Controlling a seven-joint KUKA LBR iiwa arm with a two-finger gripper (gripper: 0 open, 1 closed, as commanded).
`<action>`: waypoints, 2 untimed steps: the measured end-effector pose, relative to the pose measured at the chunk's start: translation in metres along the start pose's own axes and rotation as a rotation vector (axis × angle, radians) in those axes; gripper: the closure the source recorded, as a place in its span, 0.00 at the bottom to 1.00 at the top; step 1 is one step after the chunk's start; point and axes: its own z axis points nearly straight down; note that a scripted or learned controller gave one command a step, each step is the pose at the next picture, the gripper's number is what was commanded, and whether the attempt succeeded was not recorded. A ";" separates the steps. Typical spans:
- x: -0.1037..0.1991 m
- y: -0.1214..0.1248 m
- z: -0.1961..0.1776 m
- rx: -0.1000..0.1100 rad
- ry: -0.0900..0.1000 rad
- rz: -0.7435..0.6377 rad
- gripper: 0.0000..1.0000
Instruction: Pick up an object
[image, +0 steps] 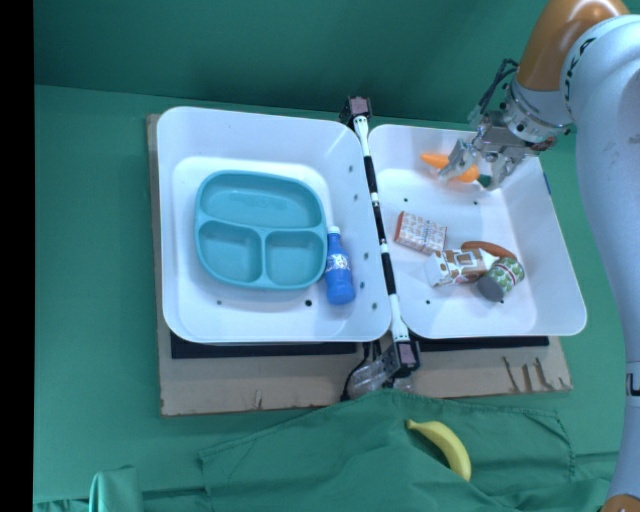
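My gripper (478, 166) hangs low over the far part of the right bin (560, 300), its fingers spread apart. An orange carrot (436, 159) with a green top lies right under it, partly hidden by the fingers; nothing is lifted. Nearer in the same bin lie a patterned small box (420, 232), a red sausage (490, 248), a white and brown carton (456, 267) and a green can (504, 276).
The left bin (200, 130) holds a teal divided plate (258, 228) and a blue bottle (338, 266) beside it. A black and white divider bar (378, 215) runs between the bins. A banana (442, 446) lies on green cloth in front of the bench.
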 end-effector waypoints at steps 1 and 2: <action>-0.002 -0.004 -0.046 -0.055 -0.001 0.013 1.00; -0.004 0.004 -0.107 -0.066 -0.002 0.003 1.00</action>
